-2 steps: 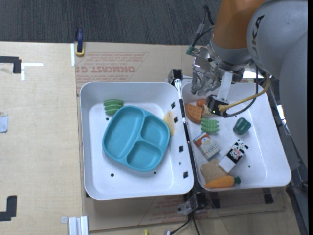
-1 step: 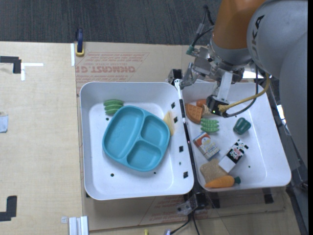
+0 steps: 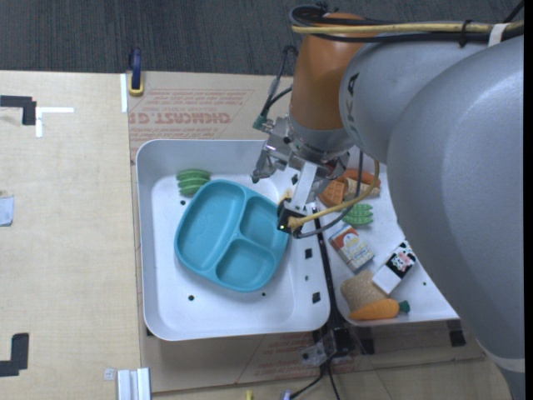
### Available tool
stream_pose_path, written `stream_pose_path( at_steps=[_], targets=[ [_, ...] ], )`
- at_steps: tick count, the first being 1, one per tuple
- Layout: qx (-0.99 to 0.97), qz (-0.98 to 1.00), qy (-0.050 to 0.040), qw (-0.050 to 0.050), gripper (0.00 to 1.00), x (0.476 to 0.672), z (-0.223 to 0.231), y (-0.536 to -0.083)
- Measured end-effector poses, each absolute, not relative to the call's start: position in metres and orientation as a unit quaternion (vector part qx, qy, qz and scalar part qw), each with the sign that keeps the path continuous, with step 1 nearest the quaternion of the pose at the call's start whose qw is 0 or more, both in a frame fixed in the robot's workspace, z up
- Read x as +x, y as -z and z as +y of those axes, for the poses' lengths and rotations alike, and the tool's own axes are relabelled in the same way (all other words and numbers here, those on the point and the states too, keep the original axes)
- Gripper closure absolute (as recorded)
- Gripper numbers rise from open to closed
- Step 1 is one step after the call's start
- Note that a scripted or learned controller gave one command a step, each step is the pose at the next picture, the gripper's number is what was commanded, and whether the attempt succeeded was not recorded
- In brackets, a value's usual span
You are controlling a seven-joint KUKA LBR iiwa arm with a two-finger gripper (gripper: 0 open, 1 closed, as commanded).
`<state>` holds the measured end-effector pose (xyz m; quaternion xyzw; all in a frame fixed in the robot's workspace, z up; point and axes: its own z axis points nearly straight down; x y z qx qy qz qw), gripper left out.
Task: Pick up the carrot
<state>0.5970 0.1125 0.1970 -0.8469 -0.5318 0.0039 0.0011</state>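
One carrot [image 3: 373,310], orange with a green stub at one end, lies in the right bin [image 3: 426,300]. It is well apart from the gripper [image 3: 273,163], far toward the near edge of the bench from it and on the side the arm reaches in from. The gripper hangs over the far corner of the left bin [image 3: 162,307], close to the wall between the bins, and I cannot tell whether it is spread or pressed together, since the wrist covers it. To do the step well, I judge it should cross that wall, come straight down over the carrot's thick middle, and close across its narrow width, away from the stub. The tight spot is a tan block [image 3: 360,288] lying just beside the carrot, perhaps touching it, on the side facing the gripper, with the bin's near wall close on the other side. Between gripper and carrot also lie a small carton [image 3: 351,249], a black-and-white box [image 3: 401,261] and a green leafy piece [image 3: 361,215]. An orange piece [image 3: 360,176] just beside the gripper could be mistaken for the target. The blue plate [image 3: 237,236] and a green pod [image 3: 193,180] sit clear of the path.
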Motion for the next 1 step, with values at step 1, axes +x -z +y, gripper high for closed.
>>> stream_pose_path(
  at_steps=[1],
  targets=[
    [-0.850,-0.527,-0.0043,0.001,0.00,0.5968,0.0522,-0.1903]
  ],
)
